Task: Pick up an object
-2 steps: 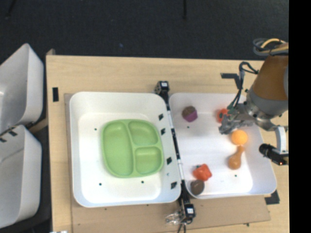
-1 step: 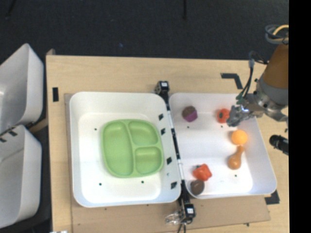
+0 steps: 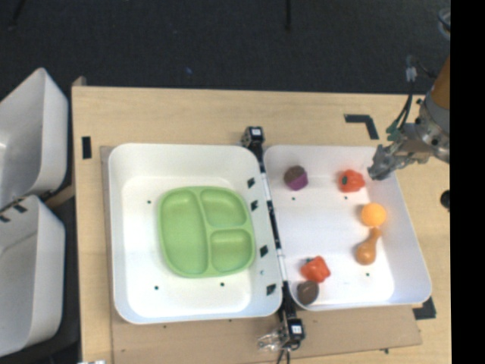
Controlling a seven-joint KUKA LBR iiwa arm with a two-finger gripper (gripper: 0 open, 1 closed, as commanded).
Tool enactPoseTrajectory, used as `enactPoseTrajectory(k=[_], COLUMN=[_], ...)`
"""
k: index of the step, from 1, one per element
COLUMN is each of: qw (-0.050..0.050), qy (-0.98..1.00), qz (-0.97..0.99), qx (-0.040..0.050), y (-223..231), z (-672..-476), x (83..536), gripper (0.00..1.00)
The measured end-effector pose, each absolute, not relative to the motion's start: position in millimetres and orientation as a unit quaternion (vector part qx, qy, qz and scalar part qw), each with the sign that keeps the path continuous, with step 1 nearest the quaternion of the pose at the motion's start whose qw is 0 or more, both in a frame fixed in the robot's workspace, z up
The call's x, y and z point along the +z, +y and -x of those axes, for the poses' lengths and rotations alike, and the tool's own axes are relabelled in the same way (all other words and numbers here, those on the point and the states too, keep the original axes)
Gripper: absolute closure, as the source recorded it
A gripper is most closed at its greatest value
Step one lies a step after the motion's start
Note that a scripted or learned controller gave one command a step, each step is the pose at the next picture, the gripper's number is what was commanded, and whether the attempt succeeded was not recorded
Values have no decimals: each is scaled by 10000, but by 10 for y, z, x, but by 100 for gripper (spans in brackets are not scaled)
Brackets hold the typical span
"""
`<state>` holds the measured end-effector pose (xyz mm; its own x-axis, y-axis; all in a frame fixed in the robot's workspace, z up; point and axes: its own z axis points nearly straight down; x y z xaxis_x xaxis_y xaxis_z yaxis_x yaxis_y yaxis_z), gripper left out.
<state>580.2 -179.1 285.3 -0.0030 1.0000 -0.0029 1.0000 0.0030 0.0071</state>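
The right bin [image 3: 326, 226] holds several small items: a purple one [image 3: 295, 177], a red tomato-like one [image 3: 350, 180], an orange ball [image 3: 373, 215], a tan pear-shaped piece [image 3: 367, 249], a red pepper [image 3: 315, 268] and a dark brown lump [image 3: 307, 292]. My gripper [image 3: 381, 165] hangs at the bin's upper right corner, just right of the red tomato-like item and apart from it. Nothing shows between its fingers.
The left bin [image 3: 129, 279] bears a green divided plate [image 3: 206, 230]. A black clip [image 3: 252, 136] sits at the top of the wall between the bins. White containers [image 3: 26, 165] stand off the bench's left side.
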Motion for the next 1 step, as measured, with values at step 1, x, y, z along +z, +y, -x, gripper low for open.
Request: enactPoseTrajectory(k=[1], qw=[5], qy=[7088], qz=[-7054], qx=[2], y=[-1239], z=[-5751], x=[2865], gripper=[100])
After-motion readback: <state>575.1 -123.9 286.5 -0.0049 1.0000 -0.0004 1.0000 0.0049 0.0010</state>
